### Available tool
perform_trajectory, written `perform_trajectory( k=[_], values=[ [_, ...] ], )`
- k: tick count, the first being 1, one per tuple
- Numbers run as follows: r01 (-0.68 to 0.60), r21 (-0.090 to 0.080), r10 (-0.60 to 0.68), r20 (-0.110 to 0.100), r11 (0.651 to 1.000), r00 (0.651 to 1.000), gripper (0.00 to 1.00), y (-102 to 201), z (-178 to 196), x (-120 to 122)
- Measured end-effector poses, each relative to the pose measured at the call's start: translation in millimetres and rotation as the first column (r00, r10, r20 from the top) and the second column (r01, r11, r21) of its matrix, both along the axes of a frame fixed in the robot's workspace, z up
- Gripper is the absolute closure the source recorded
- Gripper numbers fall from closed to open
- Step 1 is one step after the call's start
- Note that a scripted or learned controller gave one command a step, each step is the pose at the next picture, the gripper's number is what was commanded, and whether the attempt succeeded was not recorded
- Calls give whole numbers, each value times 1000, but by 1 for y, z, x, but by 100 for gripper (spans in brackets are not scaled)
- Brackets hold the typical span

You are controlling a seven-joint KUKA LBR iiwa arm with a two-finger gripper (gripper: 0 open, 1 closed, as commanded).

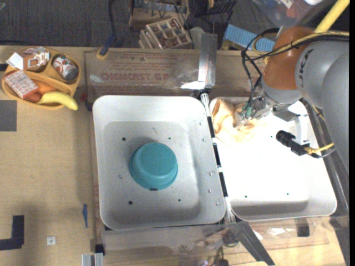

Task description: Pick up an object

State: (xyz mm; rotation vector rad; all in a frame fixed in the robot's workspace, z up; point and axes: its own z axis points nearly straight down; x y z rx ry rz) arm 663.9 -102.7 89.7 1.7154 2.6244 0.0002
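Note:
A teal bowl lies upside down in the middle of the left bin. In the far left corner of the right bin sits a pale yellow-tan object, soft-looking and washed out by glare. My gripper hangs low over that corner, just right of the tan object and touching or nearly touching its right edge. The grey arm with its orange band comes down from the upper right. Glare hides the gripper's tip.
The divider between the two bins runs just left of the tan object. A black cable fitting hangs over the right bin. A yellow tray with a banana and food packs stands at the bench's far left.

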Motion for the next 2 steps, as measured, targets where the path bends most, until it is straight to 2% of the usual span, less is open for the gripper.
perform_trajectory(
  k=[1,2],
  values=[
    [0,0,0,0,1000,1000,0,0,0,0],
    [7,2,-7,-3,1000,1000,0,30,96,-35]
  ],
)
